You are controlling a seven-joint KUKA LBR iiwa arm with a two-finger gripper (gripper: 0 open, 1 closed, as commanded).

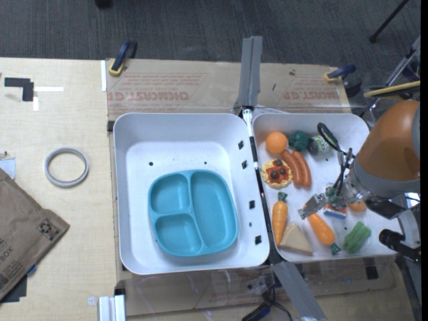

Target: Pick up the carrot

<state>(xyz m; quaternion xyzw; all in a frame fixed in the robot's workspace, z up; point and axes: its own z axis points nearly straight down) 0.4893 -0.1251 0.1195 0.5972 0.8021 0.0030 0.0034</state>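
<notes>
Two toy carrots lie in the right bin (348,122). One carrot (279,219) points toward the front beside the bin's left wall, green top toward the back. The other carrot (322,229) lies slanted near the bin's middle front, leaf end toward the front right. My gripper (323,204) hangs low over the bin, just behind the upper end of that second carrot. Nothing is visibly held. The grey arm with its orange band (396,146) covers the bin's right side.
Around the carrots lie an orange (276,142), a hot dog (298,168), a small tart (277,172), dark broccoli (300,140), a sandwich wedge (296,239) and a green pepper (356,236). The left bin (134,192) holds a blue divided plate (192,212).
</notes>
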